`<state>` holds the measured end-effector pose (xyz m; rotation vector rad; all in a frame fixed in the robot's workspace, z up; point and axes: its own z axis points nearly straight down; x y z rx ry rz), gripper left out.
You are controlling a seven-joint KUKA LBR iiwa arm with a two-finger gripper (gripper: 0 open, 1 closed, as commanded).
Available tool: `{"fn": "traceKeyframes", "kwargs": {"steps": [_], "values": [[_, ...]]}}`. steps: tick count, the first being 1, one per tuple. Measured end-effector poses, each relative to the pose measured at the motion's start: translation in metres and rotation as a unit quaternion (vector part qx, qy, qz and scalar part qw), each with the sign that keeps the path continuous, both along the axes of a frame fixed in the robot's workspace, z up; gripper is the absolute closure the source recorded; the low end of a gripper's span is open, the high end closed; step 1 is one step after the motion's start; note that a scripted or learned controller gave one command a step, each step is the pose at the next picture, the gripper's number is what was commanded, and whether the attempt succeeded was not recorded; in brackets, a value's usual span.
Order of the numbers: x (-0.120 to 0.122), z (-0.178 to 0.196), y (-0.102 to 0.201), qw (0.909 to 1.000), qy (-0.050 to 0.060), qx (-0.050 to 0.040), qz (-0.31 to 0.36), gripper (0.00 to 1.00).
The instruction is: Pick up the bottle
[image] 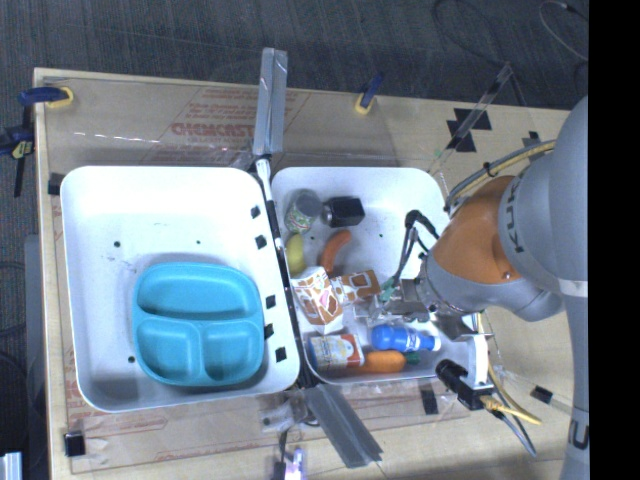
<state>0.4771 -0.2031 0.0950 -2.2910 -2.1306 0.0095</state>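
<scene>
The grey arm's two-finger gripper [392, 303] hangs low in the right white bin [392, 180], just above the clear plastic bottle with a blue cap [404, 340] lying near the bin's front wall; its grip cannot be made out

Gripper [395, 303] mostly hidden under wrist; bottle [404, 340] partly covered; arm [540, 228] cut off at right.

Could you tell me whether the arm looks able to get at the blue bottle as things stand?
Probably yes: the blue plastic bottle lies uncovered in the right white bin, directly beside the grey arm's wrist, though neighbouring packets crowd it.
</scene>
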Motion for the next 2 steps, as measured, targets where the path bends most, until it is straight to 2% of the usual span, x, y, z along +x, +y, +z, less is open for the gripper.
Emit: {"fn": "traceKeyframes", "kwargs": {"steps": [1,2], "values": [[-0.0003,-0.0001,-0.0001,1.0,0.0,0.0,0.0,0.0],[-0.0005,-0.0064,-0.0028,0.9999,-0.003,0.0,0.014,0.0]]}}
